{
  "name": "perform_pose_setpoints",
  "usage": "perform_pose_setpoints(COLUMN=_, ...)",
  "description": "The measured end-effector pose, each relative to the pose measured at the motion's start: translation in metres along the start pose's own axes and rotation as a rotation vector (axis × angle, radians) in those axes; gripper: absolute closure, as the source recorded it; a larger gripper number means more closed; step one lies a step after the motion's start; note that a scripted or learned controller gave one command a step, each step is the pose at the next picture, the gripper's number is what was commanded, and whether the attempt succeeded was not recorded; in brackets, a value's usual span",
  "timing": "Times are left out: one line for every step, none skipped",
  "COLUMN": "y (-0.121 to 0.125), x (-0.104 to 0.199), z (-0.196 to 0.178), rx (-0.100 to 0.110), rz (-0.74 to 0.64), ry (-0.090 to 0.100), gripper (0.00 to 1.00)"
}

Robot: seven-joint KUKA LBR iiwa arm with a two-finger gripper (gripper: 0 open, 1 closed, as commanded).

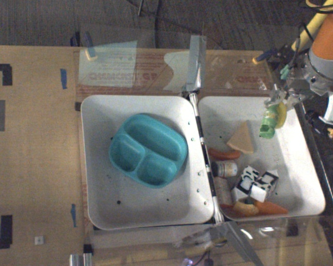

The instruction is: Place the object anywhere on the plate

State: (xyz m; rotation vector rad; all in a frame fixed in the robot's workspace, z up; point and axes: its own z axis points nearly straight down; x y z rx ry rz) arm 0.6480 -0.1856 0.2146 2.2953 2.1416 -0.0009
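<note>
gripper (278, 100) sits at roughly 2 o'clock in the frame, over the far-right corner of the right bin (313, 176). a yellow-green object (272, 118) hangs straight below it, top end up at the fingertips. looks pinched there, a narrow closure on a thin end, but the contact itself is too small to confirm.

target is the teal plate (149, 149), three compartments, in the left bin (94, 148) at about 9 o'clock from the gripper, well apart.

risks as i judge them:
- grip is on the very tip, so the object can swing or slip out during the traverse, most likely dropping back into the right bin.
- the dangling lower end may clip the ridge between the two bins (202, 148) if the carry height is low.
- release off-centre and it could roll off the plate's raised rim onto the bin floor.

room: left bin floor is open all around the plate, so approach is free from any side. right bin is cluttered at 6 o'clock of the gripper — wedge (242, 138), carrot (224, 154), dice-like blocks (257, 183) — best avoided by lifting before moving across.
</note>
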Motion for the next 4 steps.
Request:
perform_pose_setpoints(y=-0.010, x=0.068, z=0.005, rx=0.003, rz=0.041, ry=0.003, gripper=1.00)
perform_pose_setpoints(y=-0.025, x=0.144, z=0.030, rx=0.003, rz=-0.119, ry=0.003, gripper=1.00)
perform_pose_setpoints(y=-0.025, x=0.227, z=0.016, rx=-0.002, rz=-0.289, ry=0.002, gripper=1.00)
perform_pose_setpoints(y=-0.025, x=0.226, z=0.016, rx=-0.002, rz=-0.289, ry=0.002, gripper=0.00)
